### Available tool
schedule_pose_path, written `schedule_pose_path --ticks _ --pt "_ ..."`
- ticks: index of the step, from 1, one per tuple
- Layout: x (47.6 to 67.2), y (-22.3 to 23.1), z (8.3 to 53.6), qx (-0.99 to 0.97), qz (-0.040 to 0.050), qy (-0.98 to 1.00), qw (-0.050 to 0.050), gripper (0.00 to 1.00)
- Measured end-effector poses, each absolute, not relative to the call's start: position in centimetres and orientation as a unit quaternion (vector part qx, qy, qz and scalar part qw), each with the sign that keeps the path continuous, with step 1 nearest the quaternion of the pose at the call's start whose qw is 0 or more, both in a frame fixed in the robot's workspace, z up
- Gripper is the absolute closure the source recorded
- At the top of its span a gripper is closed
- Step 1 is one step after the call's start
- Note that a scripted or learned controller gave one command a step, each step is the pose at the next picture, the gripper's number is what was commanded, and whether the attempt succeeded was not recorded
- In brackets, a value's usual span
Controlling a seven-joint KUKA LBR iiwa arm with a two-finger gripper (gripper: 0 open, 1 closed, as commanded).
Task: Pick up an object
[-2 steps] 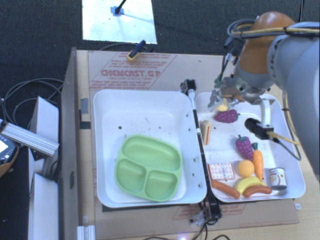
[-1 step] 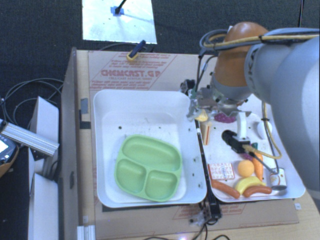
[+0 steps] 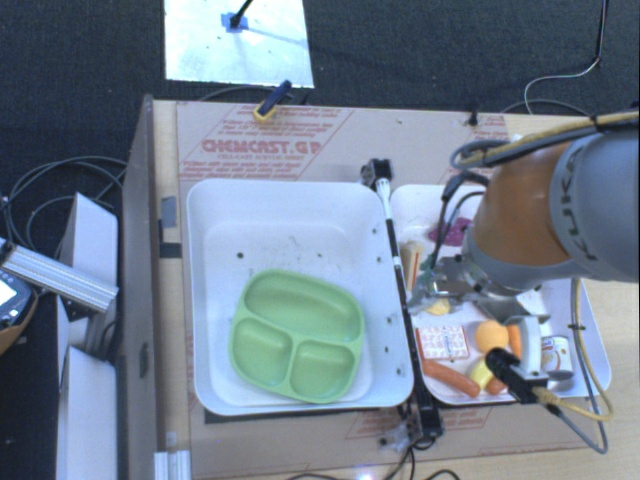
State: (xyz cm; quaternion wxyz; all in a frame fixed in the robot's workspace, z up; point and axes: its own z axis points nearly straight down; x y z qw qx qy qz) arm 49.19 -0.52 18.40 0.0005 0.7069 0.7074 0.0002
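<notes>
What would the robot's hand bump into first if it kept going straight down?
Probably the small yellow piece in the right bin, just under the hand. Depth is hard to judge from above.

left bin (image 3: 215,268): sat left of the right bin, the two walls touching along the middle
divided tray (image 3: 297,335): lay in the left bin, toward its near end
right bin (image 3: 598,343): sat right of the left bin, under the arm
arm (image 3: 540,213): reached in from the right, over the right bin's middle
card (image 3: 442,343): lay in the right bin, near end, by the dividing wall
carrot (image 3: 450,378): lay just in front of the card
ball (image 3: 491,336): lay right of the card
</notes>
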Motion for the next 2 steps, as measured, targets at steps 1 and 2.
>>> schedule_pose_path --ticks 1,2 --pt "56.8 4.8 21.2 0.706 0.0010 0.709 0.000 1.00" --pt "48.6 1.7 18.4 0.707 -0.0004 0.707 0.000 1.00"
